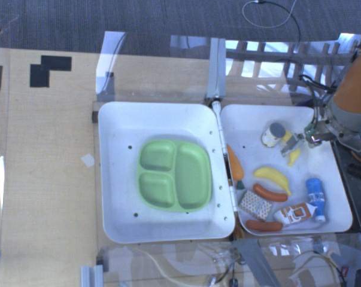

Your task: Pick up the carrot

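Two bins [162,115]: smooth white plastic, faintly glossy. Divided plate [175,173] in the left bin: matt green plastic. Carrot [234,165], at the right bin's left wall: smooth orange, plastic-looking. Banana [271,176], right of the carrot: glossy yellow. Bottle [315,197], right of the banana: shiny blue plastic. Bench [42,160]: pale wood-look, matt. Gripper [295,143]: dull grey metal.

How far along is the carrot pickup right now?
Nothing looks done yet: the carrot lies against the left wall of the right bin. In hand: the gripper sits over the bin's upper right, near a small can, well away from the carrot. Left: reaching the carrot, grasping and lifting it.
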{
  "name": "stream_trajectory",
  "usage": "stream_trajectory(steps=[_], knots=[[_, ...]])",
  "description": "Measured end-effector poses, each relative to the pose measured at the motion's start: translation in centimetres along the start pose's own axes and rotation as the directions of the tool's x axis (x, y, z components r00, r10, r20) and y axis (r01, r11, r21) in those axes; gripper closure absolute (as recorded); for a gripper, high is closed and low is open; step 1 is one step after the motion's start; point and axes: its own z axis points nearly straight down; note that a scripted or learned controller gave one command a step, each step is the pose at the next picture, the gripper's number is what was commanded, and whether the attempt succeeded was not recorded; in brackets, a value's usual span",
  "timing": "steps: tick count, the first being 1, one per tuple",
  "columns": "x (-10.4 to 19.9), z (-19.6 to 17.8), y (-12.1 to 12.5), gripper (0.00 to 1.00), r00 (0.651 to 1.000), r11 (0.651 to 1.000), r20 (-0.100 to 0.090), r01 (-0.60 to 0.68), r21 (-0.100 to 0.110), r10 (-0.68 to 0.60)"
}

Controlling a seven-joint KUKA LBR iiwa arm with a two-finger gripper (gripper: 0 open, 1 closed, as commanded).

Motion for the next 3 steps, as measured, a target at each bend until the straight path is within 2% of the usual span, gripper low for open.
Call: stream_trajectory(steps=[1,2,3], knots=[[7.67,5.62,-0.46,0.0,0.982,0.982,0.0,-0.189,-0.008,0.189],[7.08,5.57,-0.19,0.0,1.0,1.0,0.004,0.025,-0.011,-0.025],[7.08,5.57,-0.19,0.0,1.0,1.0,0.004,0.025,-0.011,-0.025]])
